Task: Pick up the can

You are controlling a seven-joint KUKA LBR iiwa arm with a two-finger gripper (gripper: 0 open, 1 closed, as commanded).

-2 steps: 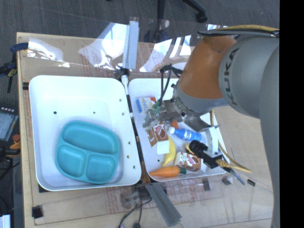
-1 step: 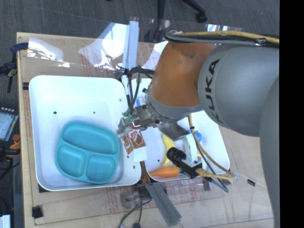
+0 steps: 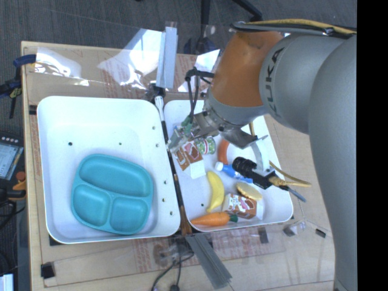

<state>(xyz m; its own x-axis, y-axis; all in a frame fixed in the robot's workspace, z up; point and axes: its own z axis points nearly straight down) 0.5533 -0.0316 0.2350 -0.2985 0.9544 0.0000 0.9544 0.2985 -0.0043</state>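
Arm (image 3: 285, 71) is reaching in from the right, hanging over the right bin (image 3: 280, 210). Pincer (image 3: 193, 128) is sitting low at the bin's far left, right above the can (image 3: 197, 148); cannot tell its state. Can is lying on its side in the right bin, beside the divide. Banana (image 3: 214, 190) and carrot (image 3: 209, 220) are lying nearer. Blue tray (image 3: 112, 193) is resting in the left bin (image 3: 91, 120).

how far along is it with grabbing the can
Done: the arm has reached over the right bin, and the gripper sits low by the can near the bin's upper left. In hand: nothing clearly; the can lies on its side on the bin floor and whether the fingers are around it cannot be told. Left: a secure grip and the lift, clear of the banana and carrot.
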